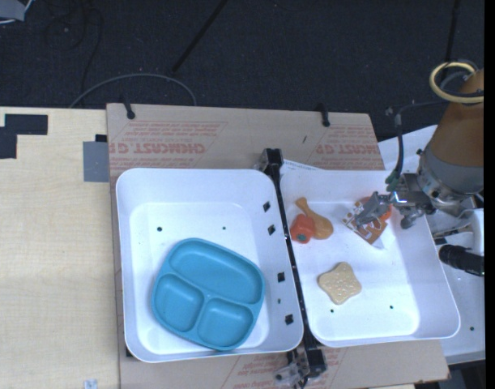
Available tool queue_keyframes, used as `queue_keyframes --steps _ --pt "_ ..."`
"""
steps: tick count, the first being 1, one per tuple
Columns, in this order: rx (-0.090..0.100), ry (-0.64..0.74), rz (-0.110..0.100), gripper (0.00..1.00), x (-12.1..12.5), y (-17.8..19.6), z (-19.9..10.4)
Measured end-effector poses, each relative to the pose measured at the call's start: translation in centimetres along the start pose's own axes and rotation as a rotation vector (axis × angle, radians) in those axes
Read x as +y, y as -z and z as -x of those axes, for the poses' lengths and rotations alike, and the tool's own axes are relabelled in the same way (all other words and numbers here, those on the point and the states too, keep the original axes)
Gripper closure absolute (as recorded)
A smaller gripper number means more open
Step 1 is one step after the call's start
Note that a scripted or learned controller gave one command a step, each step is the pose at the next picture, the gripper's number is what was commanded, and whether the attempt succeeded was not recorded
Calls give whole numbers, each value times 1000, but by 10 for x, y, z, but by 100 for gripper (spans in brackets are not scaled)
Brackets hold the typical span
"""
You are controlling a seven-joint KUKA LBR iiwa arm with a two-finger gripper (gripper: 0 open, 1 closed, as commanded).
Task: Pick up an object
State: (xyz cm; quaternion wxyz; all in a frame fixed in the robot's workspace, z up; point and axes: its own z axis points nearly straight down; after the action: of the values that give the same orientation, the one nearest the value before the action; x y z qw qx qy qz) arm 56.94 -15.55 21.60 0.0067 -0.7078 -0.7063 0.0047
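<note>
Over the right bin [441,318], near its far right wall, I have the tool [375,214] low among the objects, the arm [456,148] coming in from the right edge. At its tip I see a small wrapped packet [370,224], orange, white and dark, lying right at the metal end of the tool. Whether the tool is clenched on it or released I cannot tell; the metal parts and the packet blur together from this height.

My judgement is that the step in hand is the grasp itself. To do it well I would want the tool centred over the packet's body, not its crinkled edge, and pressed down enough that a thin wrapper cannot slide out sideways. The bin wall is near on the right, so I would lift straight up before any sideways travel. A flat, slippery packet may well slip free on the lift, so a slow rise seems wise.

Other candidates lie to the left of the tool: an orange toy [310,222] with a paler handle-like end, close to the divider between the bins, and a tan biscuit-shaped piece [339,283] nearer the front of the bin, apart from both. Neither touches the packet.

Across the divider, the left bin [142,193] carries a blue sectioned plate [208,292], well apart from the tool. Both bins sit on cardboard on the tabletop [44,258].
</note>
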Motion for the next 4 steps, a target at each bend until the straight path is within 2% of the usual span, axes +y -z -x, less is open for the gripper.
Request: queue_keyframes --steps 1,2,4 --pt "-2 2 13 0 2 8 0" --pt "-1 1 10 0 1 -46 -10" --pt "-1 1 10 0 8 -131 -13"
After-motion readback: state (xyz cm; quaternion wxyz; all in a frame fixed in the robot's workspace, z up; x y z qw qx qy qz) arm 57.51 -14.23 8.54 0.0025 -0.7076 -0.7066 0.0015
